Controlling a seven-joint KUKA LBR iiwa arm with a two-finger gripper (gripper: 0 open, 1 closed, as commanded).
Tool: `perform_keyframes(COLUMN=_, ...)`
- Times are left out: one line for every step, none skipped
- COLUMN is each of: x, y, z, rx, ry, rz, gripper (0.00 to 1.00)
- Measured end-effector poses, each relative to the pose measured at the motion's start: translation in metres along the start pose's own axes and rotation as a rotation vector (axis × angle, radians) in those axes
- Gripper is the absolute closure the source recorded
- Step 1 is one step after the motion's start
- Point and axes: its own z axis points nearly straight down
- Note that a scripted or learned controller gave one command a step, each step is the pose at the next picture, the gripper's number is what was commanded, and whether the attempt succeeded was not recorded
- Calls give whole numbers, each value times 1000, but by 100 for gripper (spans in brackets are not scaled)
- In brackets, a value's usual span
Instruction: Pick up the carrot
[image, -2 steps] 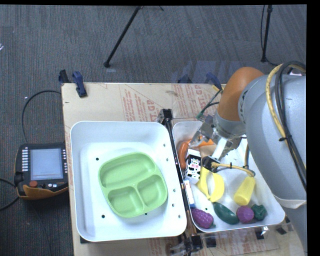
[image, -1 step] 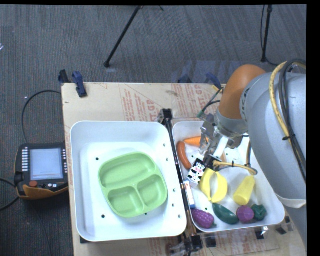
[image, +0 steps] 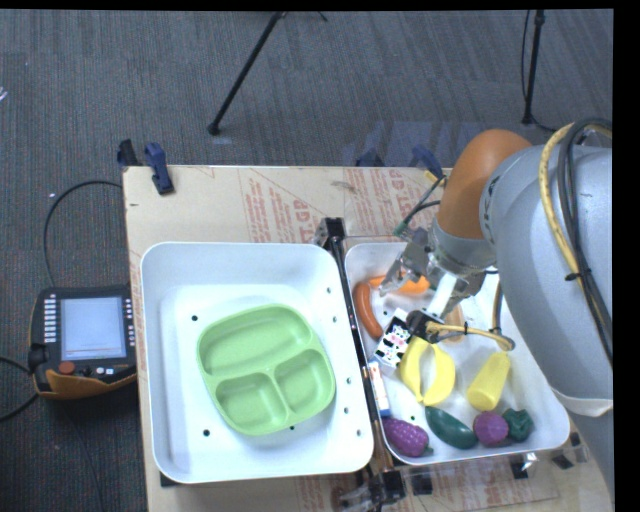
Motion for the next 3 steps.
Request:
perform_keyframes(x=0, y=0, z=-9, rx=4, ry=-1, rz=-3, gripper=100)
perform_keyframes(x=0, y=0, z=-9, rx=4, ry=-2, rz=-4, gripper=0)
perform_keyframes(x=-1, y=-1, z=-19, rx=7, ry=-3, rz=-7, gripper=100)
